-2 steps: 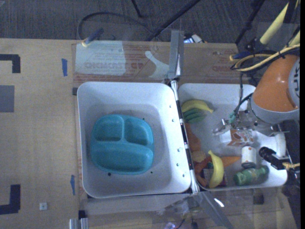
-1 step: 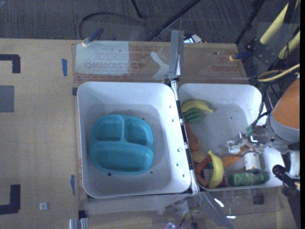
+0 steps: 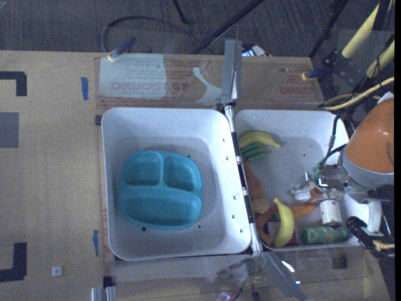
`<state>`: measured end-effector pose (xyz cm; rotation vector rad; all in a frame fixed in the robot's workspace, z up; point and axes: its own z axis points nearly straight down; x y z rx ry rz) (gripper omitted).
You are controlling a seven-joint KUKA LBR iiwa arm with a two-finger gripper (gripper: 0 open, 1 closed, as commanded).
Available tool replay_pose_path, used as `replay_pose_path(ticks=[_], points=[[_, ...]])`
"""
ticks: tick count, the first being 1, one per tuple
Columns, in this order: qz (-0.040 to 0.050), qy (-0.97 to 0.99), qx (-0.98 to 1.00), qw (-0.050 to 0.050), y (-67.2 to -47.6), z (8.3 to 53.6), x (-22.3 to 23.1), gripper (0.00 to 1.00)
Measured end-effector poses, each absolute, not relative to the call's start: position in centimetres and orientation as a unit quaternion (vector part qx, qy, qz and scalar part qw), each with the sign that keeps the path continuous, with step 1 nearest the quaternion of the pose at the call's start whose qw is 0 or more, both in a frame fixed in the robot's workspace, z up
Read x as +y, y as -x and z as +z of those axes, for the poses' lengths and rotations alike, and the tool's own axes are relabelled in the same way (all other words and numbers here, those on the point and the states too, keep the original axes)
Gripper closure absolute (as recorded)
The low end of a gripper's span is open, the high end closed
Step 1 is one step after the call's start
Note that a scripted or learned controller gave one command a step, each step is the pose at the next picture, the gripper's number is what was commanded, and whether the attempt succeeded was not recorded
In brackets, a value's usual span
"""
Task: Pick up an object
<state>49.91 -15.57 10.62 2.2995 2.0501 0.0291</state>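
The gripper (image 3: pixel 318 182) hangs low in the right bin (image 3: pixel 294 130), over a crowded heap of toy food; whether its fingers are apart or together cannot be told from this slanted view. Just beneath and beside it lie a white can (image 3: pixel 330 211), an orange carrot-like piece (image 3: pixel 302 211), a green cylinder (image 3: pixel 324 234) and a yellow banana (image 3: pixel 285 223), apparently touching one another. Risk: a descent here may strike two items at once, pushing them apart or pinching an edge that slips free. A second banana (image 3: pixel 259 139) rests apart near the bin's far corner. The left bin (image 3: pixel 119 127) holds a teal divided plate (image 3: pixel 161 188).
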Motion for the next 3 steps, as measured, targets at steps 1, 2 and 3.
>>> replay_pose_path(ticks=[1,2,3], points=[[-0.0003,-0.828,0.561,0.0,-52.0,13.4,-16.0,0.0],[0.0112,-0.828,0.56,0.012,-50.6,11.1,-17.3,0.0],[0.0153,-0.833,0.552,0.029,-50.1,10.7,-16.3,0.0]])
